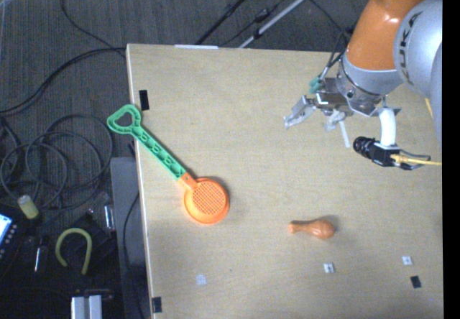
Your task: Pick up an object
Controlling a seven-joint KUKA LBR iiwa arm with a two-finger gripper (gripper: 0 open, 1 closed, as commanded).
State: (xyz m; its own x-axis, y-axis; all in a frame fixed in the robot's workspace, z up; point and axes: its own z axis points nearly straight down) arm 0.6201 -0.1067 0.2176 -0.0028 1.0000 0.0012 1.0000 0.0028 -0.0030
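Pincer (pixel 316 118): fingers spread apart, gripping nothing, above the tan bench top (pixel 273 95) | orange chicken drumstick toy (pixel 313 228): lying flat, well below the pincer | green-handled orange strainer paddle (pixel 172 170): well apart, to the pincer's lower left.

The strainer (pixel 180 175) lies left of the drumstick (pixel 313 228), well apart, on the bench (pixel 237 95).

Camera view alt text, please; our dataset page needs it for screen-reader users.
A grey-and-orange robot arm's gripper hovers open over a tan bench, holding nothing. To its left lies a green-handled orange strainer; a small orange drumstick-shaped toy lies below the gripper.
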